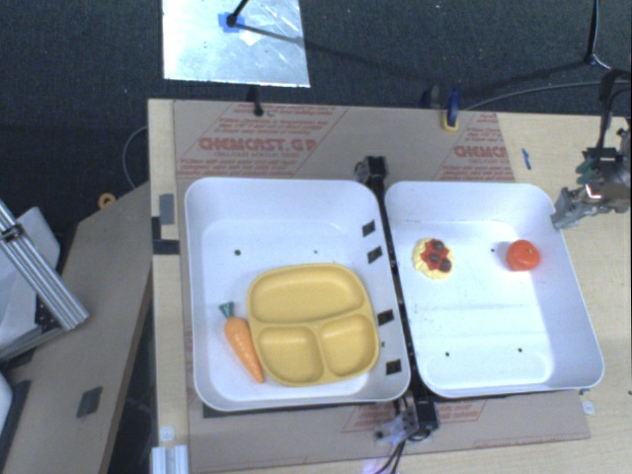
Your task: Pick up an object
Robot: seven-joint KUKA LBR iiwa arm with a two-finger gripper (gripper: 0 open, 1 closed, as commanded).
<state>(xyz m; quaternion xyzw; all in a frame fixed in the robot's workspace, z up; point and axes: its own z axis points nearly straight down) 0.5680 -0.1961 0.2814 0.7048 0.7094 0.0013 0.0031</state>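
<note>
Bench bins (296, 200): tray (311, 322), carrot (242, 347); perhaps tomato (523, 255).

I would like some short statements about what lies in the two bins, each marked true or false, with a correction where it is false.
1. The yellow divided tray lies in the left bin. True.
2. The toy carrot lies inside a compartment of the tray. False: it lies on the bin floor beside the tray's left edge.
3. The toy tomato lies in the right bin. True.
4. The small toy pizza touches the tomato. False: they lie apart.
5. The pincer holds the tomato. False: it is at the right bin's far right corner, apart from it.
</note>
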